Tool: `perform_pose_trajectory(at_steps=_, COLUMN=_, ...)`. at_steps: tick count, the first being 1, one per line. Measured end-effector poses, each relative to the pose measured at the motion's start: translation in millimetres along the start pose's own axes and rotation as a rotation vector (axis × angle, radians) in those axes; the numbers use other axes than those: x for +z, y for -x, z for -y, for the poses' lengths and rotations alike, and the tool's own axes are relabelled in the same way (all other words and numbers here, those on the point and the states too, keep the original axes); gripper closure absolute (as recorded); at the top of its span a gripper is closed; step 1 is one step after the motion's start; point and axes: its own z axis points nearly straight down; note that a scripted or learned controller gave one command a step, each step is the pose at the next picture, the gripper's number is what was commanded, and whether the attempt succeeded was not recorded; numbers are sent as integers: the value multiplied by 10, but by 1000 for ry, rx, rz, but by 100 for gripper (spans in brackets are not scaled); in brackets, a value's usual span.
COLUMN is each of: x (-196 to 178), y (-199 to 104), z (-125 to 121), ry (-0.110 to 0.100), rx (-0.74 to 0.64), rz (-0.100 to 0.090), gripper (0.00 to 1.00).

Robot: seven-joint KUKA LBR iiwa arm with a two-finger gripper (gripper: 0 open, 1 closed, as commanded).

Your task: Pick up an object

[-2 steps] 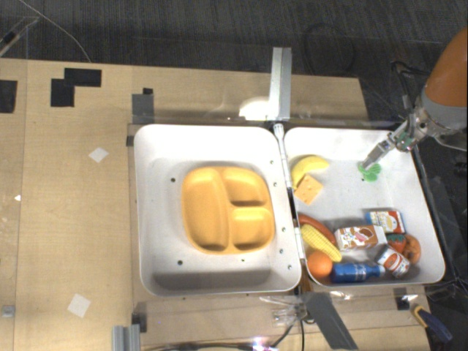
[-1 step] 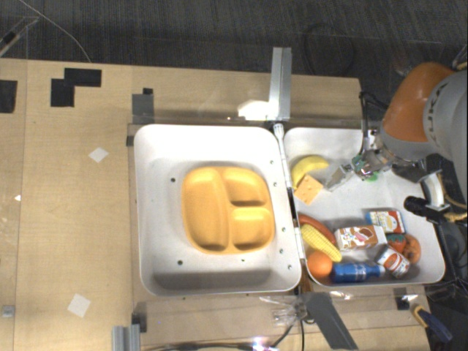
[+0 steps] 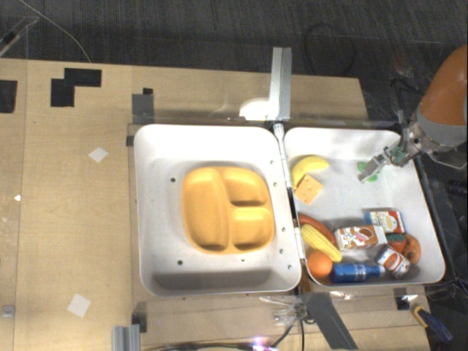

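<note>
My gripper hangs over the upper part of the right bin, above bare white floor, with nothing seen in it. The arm's orange band sits at the right edge. A banana and a yellow cheese wedge lie to the gripper's left. Along the bin's near side lie a corn cob, an orange, a blue can, a brown-and-white carton and a red-and-white box.
The left bin holds a yellow divided tray. A metal post stands behind the wall between the bins. A small can and a reddish fruit lie in the right bin's near right corner.
</note>
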Motion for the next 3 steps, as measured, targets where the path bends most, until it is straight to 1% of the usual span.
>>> perform_pose_trajectory(at_steps=1, x=444, y=-520, z=162, ry=1, rx=53, rz=-1, gripper=0)
perform_pose_trajectory(at_steps=2, x=449, y=-324, z=534, ry=-2, rx=348, rz=-2, gripper=0)
perform_pose_trajectory(at_steps=3, x=465, y=21, z=-109, ry=-3, rx=459, rz=-4, gripper=0)
